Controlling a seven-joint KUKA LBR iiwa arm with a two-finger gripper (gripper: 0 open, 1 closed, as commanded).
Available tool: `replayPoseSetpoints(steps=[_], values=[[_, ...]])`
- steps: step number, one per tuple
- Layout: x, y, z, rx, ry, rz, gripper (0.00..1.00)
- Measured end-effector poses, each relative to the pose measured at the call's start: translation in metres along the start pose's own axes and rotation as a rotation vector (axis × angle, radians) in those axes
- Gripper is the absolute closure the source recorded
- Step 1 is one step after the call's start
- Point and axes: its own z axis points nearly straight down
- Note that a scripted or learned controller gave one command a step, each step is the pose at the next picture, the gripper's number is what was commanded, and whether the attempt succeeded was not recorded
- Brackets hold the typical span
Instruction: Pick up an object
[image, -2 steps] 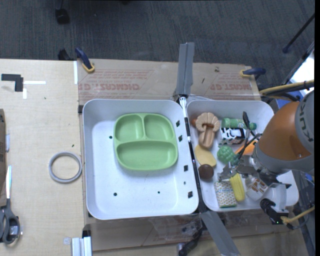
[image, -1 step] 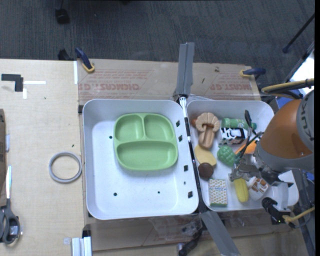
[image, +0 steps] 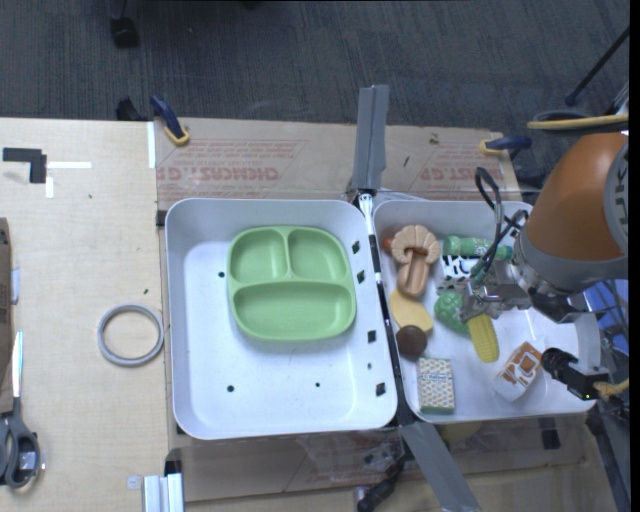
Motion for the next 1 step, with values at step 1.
replayPoseSetpoints(steps=[1], values=[[0.0092,0.0508,-0.0541,0.001,-0.001,-0.101,1.0]])
